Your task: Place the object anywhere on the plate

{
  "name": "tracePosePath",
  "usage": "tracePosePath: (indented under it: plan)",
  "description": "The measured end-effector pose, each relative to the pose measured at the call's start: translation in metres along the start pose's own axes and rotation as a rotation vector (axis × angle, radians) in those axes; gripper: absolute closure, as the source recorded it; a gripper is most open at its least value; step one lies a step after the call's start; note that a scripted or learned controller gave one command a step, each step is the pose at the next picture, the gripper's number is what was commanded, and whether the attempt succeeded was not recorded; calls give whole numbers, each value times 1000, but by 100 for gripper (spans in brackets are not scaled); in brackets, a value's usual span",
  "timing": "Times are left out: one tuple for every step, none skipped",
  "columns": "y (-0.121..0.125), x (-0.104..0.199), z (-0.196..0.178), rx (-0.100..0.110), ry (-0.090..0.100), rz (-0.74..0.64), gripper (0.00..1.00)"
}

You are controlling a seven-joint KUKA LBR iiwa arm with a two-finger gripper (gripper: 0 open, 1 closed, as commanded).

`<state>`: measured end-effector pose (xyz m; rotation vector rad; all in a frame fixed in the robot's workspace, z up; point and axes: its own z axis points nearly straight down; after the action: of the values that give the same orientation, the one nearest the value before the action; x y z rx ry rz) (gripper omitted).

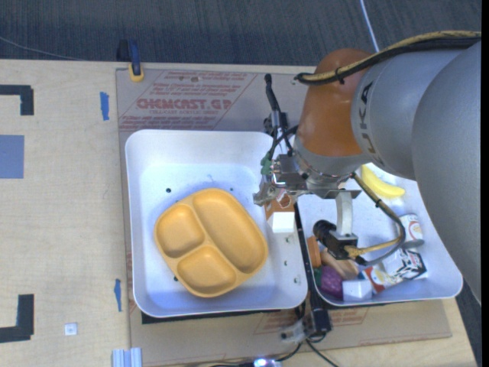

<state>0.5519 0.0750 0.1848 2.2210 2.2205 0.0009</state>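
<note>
From my seat, the gripper (276, 197) hangs over the left bin's (145, 167) right edge, apparently pinching a small white block (283, 222). The plate (210, 241) lies just left of it, its long axis slanting across the bin. The right bin (447, 277) holds a banana (380, 182) and clutter.
</note>
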Motion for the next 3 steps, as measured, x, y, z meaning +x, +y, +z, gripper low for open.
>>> tracePosePath:
  plan:
    - [-13, 17, -170, -1, 1, -2, 100]
    - [-73, 57, -135, 3, 1, -5, 100]
    - [-72, 68, -160, -1, 1, -4, 100]
